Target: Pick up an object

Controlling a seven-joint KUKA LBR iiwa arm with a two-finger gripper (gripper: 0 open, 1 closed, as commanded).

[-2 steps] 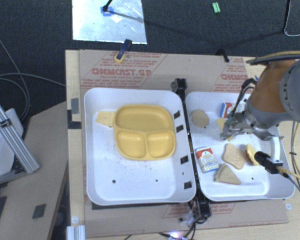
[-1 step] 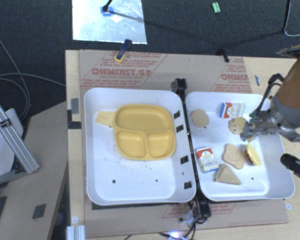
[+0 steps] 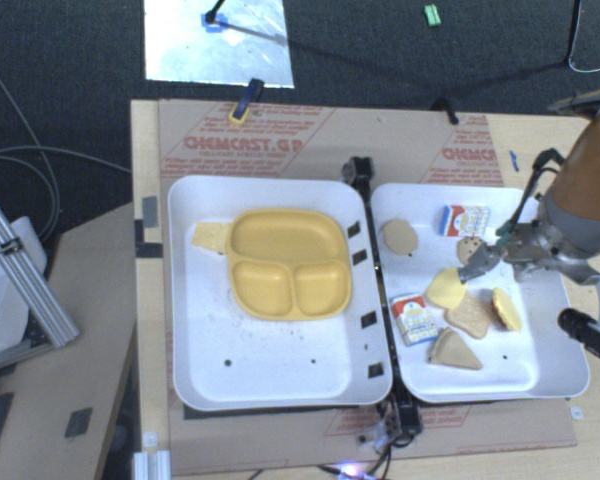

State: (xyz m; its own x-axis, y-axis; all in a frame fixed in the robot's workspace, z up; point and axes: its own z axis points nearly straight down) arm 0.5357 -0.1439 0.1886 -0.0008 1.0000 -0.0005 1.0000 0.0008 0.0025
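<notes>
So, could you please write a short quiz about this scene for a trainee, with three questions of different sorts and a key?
1. True or false: the yellow divided tray lies in the right bin.
2. Which item lies nearest the gripper? A) the round tan piece B) the pale yellow piece C) the small red and white packet
3. Fill in: the arm reaches in from the view's ____ side.

Key:
1. False; it lies in the left bin.
2. B.
3. Right.
</notes>
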